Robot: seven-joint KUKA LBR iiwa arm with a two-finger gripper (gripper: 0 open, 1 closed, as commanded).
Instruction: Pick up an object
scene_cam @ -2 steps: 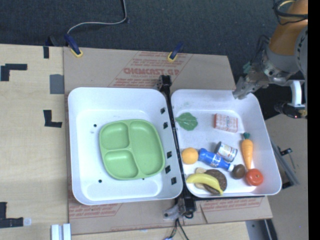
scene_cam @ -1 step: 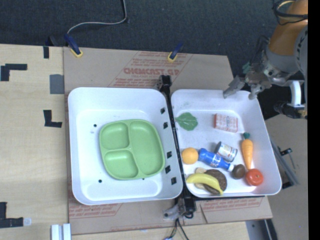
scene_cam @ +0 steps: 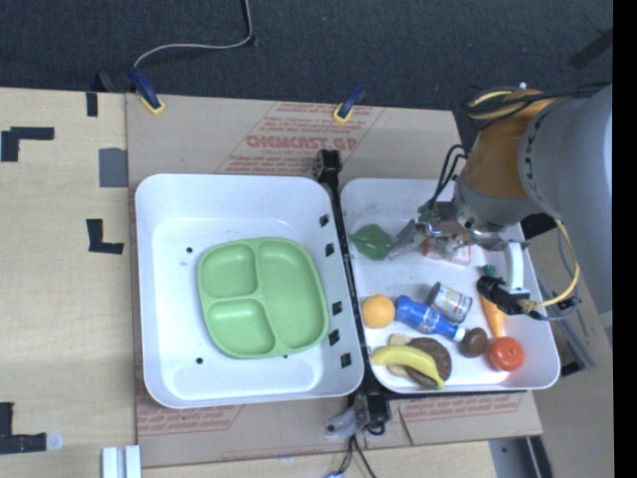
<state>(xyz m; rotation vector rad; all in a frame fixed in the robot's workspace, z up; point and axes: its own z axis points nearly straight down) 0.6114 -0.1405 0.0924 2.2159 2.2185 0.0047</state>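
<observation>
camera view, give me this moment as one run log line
grey arm's two-finger gripper: low in right white bin, beside flat green leaf-shaped piece | grasp: none seen | green divided plate: left white bin

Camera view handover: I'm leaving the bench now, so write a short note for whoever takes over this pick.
Gripper: low over the right bin, by the green leaf-shaped piece; nothing seen between its fingers.
Right bin: orange, blue bottle, can, banana, carrot, tomato.
Left bin: green divided plate.
Done: nothing lifted.
Left: grasp and raise an object.
</observation>
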